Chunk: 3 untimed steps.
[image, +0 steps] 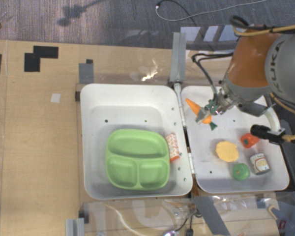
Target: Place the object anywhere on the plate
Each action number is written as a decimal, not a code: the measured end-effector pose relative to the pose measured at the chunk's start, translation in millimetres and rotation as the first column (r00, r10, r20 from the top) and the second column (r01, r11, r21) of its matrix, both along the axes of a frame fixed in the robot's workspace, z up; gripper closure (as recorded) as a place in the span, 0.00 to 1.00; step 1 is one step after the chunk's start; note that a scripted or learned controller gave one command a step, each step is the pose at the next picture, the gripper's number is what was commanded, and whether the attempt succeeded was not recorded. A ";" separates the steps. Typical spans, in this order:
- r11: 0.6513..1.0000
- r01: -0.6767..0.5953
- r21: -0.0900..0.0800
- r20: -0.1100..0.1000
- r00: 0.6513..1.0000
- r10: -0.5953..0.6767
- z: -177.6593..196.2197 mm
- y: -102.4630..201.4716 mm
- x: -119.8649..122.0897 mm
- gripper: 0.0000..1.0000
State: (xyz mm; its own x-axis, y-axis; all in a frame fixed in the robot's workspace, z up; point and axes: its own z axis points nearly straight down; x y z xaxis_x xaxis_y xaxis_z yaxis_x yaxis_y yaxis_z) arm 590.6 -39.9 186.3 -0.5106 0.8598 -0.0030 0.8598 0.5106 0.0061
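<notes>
A green divided plate (137, 159) lies in the left bin (96, 132), toward its front. An orange toy carrot (192, 104) with a green tip lies slantwise in the back left corner of the right bin (270, 181). My gripper (207, 114) sits right on the carrot's middle, with its fingers closed around it. The carrot's orange body shows on both sides of the fingers. The carrot looks low, at or just above the bin floor. The plate is well to the left of the gripper, across the divider between the bins.
A small red-and-white packet (172, 146) leans against the plate's right rim. The right bin also holds a yellow round piece (227, 151), a green ball-like item (240, 171), a red-orange item (249, 140) and a small can (259, 163). A grey post (177, 58) stands behind the bins.
</notes>
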 end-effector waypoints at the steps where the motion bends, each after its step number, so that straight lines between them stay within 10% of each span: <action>1: 0.995 -0.100 0.000 -0.002 0.995 0.100 -0.8 68.5 -56.5 1.00; 2: 0.995 -0.099 0.000 -0.002 0.995 0.099 -0.8 68.2 -56.4 0.00; 3: 0.994 -0.112 0.000 -0.003 0.994 0.112 -1.4 60.6 -103.0 0.00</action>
State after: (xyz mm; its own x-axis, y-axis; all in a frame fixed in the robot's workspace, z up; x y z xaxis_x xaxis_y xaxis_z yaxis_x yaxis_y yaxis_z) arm 487.6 20.6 184.8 -0.6038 0.7971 -0.0018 0.7971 0.6038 0.0036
